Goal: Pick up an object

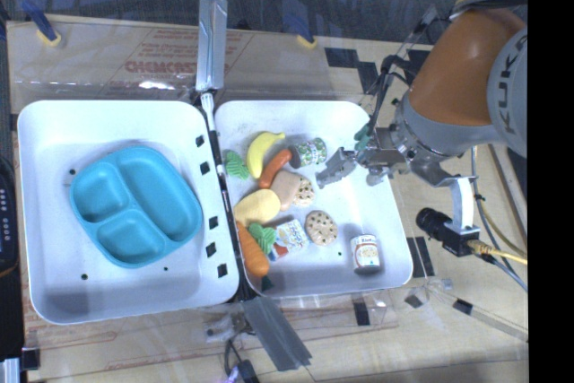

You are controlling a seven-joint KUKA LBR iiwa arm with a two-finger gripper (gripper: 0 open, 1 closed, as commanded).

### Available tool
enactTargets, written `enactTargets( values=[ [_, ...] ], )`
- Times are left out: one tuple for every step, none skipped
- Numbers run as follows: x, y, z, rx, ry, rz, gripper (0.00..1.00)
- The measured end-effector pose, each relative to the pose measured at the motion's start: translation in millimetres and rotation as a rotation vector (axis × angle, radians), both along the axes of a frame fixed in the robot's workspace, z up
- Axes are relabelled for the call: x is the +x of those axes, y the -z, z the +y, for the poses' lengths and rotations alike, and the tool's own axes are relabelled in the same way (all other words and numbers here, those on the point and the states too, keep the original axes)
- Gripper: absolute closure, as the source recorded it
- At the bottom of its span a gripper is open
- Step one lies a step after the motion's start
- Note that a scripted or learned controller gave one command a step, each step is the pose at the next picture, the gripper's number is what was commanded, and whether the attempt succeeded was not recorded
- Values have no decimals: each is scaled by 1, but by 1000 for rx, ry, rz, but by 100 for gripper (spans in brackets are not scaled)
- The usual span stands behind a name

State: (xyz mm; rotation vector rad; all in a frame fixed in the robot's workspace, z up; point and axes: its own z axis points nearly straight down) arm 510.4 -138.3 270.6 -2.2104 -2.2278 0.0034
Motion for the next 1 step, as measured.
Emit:
enactTargets(
  values=[
    [90, 50, -28, -1, 26, 5, 0]
  ],
)
